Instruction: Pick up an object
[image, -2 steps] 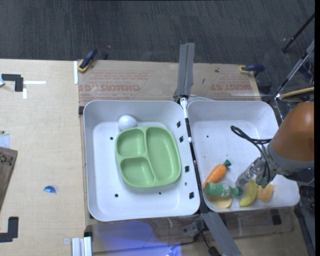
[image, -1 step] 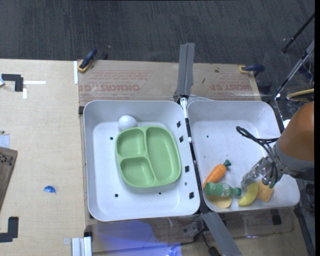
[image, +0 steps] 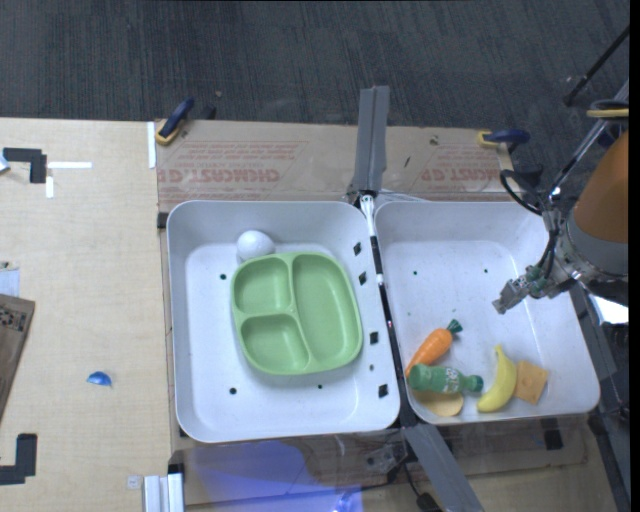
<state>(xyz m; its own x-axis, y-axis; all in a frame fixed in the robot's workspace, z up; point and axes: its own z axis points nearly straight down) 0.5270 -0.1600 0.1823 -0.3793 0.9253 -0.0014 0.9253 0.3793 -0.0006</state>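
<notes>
Bench, 2 white bins. Left bin (image: 190, 300): 1 green divided plate (image: 297, 312), 1 white ball (image: 254, 243) touching its far edge. Right bin (image: 440, 250): carrot (image: 431, 346), green bottle (image: 445, 379), banana (image: 499, 380), orange block (image: 530, 381), all clustered at the near edge. Gripper (image: 512, 296): above bare bin floor, far side of the cluster, nothing between it and the floor; whether released or clenched, cannot tell. Step: approach. Next: travel toward the banana or carrot, then descend.
</notes>
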